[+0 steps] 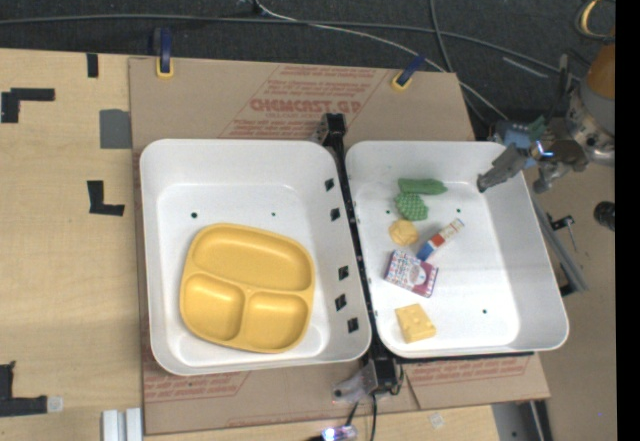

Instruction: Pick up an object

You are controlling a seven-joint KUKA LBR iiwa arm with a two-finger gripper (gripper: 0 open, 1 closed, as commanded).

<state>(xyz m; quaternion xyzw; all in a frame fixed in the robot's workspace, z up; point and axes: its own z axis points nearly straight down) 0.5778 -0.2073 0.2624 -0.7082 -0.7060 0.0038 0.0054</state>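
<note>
Gripper (520, 165) hovered over right bin's (530, 259) upper right rim, finger state impossible to tell. Green object (420, 187), yellow block (415, 322) lay inside, well apart.

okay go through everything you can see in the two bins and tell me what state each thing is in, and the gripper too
yellow divided plate: lying flat in the left bin, compartments bare.
green block: resting in the right bin, near the top.
small yellow piece: lying below the green block.
marker: lying on its side, at a slant.
pink packet: lying flat.
yellow wedge: lying near the bin's front.
gripper: over the right bin's upper right edge, holding nothing visible.
</note>
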